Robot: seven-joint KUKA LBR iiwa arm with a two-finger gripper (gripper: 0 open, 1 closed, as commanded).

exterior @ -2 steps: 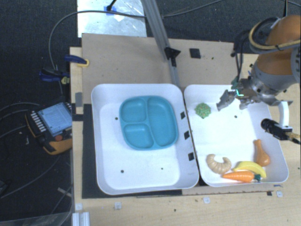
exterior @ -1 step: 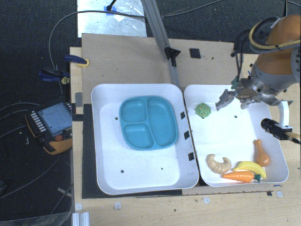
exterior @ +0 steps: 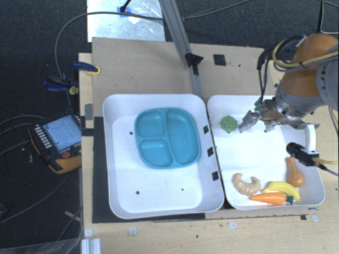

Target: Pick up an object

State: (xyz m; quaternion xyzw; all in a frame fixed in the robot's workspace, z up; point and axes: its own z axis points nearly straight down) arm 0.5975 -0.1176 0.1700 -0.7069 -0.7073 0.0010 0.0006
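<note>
Right now the gripper (exterior: 248, 121) is hovering over the right bin (exterior: 249, 155), its fingers looking slightly parted and gripping nothing. Just beside its tips, on the side toward the left bin (exterior: 119, 142), the broccoli (exterior: 228, 124) is sitting on the bin floor, nearly level with them. By my judgement, a short sideways reach is lying ahead.

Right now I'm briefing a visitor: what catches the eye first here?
The sky-blue divided plastic plate in the left white bin. Then the grey gripper beside the small green broccoli floret in the right white bin, with toy foods clustered at its near edge.
</note>
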